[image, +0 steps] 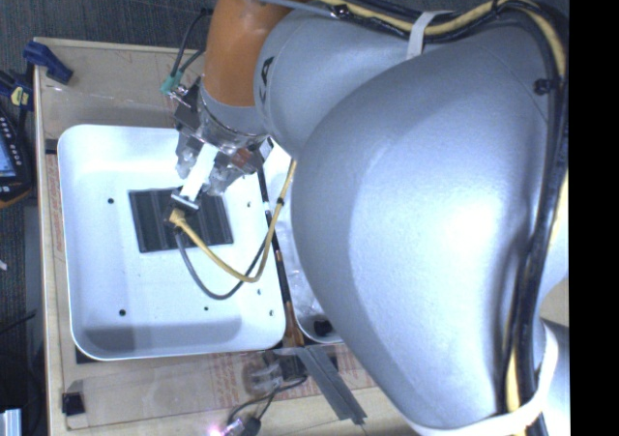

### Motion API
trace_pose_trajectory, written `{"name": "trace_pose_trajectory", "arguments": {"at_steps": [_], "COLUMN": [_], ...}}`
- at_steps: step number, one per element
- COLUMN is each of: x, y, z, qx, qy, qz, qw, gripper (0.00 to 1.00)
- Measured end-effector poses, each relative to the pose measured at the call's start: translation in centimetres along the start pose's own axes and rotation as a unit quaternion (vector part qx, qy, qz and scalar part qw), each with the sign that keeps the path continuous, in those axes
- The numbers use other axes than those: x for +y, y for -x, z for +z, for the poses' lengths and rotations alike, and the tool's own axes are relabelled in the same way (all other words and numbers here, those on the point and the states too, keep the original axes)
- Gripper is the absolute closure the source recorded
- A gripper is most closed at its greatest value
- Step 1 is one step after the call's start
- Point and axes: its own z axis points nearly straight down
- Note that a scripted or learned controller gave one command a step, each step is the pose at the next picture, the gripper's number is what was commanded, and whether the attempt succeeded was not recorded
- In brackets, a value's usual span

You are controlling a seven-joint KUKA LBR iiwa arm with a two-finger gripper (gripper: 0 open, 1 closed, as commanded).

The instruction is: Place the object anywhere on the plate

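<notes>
no readable text, labels, numbers or signs

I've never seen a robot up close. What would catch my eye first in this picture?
A bulky grey arm sweeps in from the right, with a bright orange band near the top centre. Its gripper hangs just over a dark ribbed plate, which lies flat in the left white bin.

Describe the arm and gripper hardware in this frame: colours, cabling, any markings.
The arm has a smooth, rounded, glossy grey casing, with an orange band above the wrist. A yellow and black cable bundle runs along its upper edge, cinched by a white strap. The gripper is small, made of pale metal with darker parts. No legible markings.
</notes>
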Motion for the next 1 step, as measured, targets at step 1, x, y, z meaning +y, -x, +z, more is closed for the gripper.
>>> {"name": "trace_pose_trajectory", "arguments": {"at_steps": [1], "x": [3.60], "y": [-4.90], "z": [13.60], "qx": [-0.001], "qy": [-0.001], "qz": [0.114], "qw": [0.9935], "gripper": [1.00]}}
